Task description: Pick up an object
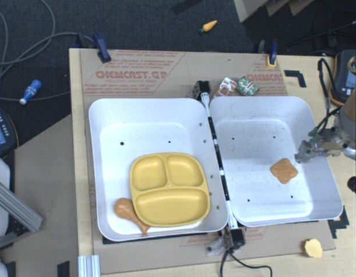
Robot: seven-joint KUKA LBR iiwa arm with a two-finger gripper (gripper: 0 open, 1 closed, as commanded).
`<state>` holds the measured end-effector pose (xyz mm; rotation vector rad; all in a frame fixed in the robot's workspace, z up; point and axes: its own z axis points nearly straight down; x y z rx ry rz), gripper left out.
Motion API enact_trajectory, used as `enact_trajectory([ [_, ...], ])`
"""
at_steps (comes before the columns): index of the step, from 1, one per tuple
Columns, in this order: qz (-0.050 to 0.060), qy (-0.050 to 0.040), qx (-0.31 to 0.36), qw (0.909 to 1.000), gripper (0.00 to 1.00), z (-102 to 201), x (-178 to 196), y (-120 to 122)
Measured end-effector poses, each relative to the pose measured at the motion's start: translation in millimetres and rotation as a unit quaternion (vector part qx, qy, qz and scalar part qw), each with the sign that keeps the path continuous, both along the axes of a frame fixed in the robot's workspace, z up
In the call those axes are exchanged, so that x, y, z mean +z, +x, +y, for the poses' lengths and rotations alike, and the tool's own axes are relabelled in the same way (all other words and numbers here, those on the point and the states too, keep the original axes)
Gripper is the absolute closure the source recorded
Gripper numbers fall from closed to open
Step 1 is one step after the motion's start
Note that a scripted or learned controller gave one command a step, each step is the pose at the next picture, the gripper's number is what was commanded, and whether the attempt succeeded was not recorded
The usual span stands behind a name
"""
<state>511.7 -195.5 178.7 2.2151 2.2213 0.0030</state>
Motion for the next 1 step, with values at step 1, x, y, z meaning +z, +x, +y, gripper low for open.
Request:
enact_trajectory([
  [1,0.001,0.0003,-0.001,1.0,0.0,-1.1,-2.1,-0.5],
])
